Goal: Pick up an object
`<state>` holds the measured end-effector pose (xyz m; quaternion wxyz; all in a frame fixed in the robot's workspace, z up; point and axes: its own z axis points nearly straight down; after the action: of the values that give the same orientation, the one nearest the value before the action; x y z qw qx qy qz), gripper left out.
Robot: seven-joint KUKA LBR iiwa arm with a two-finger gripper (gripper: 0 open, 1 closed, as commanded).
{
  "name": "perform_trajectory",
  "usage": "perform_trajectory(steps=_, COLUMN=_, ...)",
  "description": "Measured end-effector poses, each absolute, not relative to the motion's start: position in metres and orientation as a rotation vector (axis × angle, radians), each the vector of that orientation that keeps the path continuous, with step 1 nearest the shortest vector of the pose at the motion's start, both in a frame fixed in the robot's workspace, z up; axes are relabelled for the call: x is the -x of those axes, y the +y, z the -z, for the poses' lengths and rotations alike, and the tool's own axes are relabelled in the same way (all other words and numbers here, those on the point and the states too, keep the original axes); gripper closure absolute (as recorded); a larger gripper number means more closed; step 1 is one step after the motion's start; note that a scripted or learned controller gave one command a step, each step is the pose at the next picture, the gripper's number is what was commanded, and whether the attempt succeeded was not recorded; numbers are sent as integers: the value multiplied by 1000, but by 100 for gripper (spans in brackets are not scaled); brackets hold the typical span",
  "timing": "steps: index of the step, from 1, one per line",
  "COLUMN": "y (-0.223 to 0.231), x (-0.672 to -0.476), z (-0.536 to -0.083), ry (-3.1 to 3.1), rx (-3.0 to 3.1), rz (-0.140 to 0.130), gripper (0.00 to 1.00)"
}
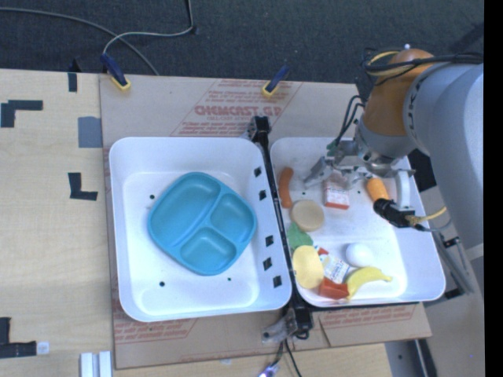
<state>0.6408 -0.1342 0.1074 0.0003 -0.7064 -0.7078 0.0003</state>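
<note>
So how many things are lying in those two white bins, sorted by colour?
Blue: 1, the divided plate
Orange: 2, hot dog, carrot
Yellow: 2, lemon, banana
White: 2, egg, carton
Tan: 1, round biscuit
Green: 1, piece
Red: 1, piece
Total: 10

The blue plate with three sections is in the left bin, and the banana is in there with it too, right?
Not quite. The blue plate does sit in the left bin, but the banana is not with it. The camera view shows the banana in the right bin, near its front edge, beside the white egg and other toy food.
</note>
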Motion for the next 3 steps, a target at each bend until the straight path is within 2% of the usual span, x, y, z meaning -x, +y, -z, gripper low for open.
perform_trajectory(steps=1, y=-164, x=-648, z=-87, ry=-2227, rx=2224, rz=2, gripper=0)
perform_trajectory(steps=2, y=-163, x=-648, z=-97, ry=-2228, rx=2223, rz=1, gripper=100)
perform_trajectory(steps=3, y=-163, x=-648, z=-96, ry=-2228, rx=2223, rz=1, gripper=0)
